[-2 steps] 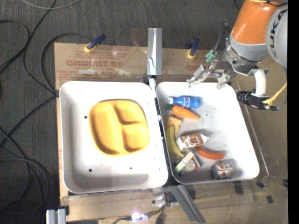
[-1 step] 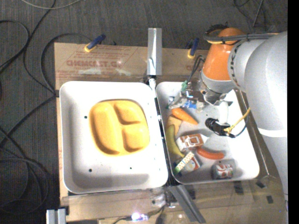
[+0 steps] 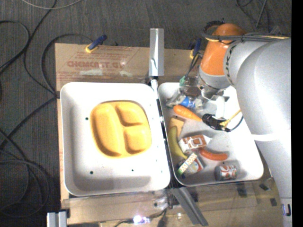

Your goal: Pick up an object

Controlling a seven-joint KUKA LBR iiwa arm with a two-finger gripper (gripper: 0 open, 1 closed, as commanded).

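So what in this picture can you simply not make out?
- The gripper, camera view: the arm's wrist hides its fingers, so open or shut is unclear.
- The blue item by the carrot: partly covered by the gripper, too small to identify.
- The right bin: its right side is hidden under the arm.
- The small box and can: labels too small to read.

Quick count: two white bins, left bin (image 3: 75, 174) and right bin (image 3: 251, 167). One yellow divided tray (image 3: 121, 128). One carrot (image 3: 187, 112), one banana (image 3: 175, 143), one red sausage (image 3: 214, 154), one can (image 3: 227, 171), two small cartons: (image 3: 195, 141) and (image 3: 188, 164). One blue item (image 3: 188, 102), can't tell what.
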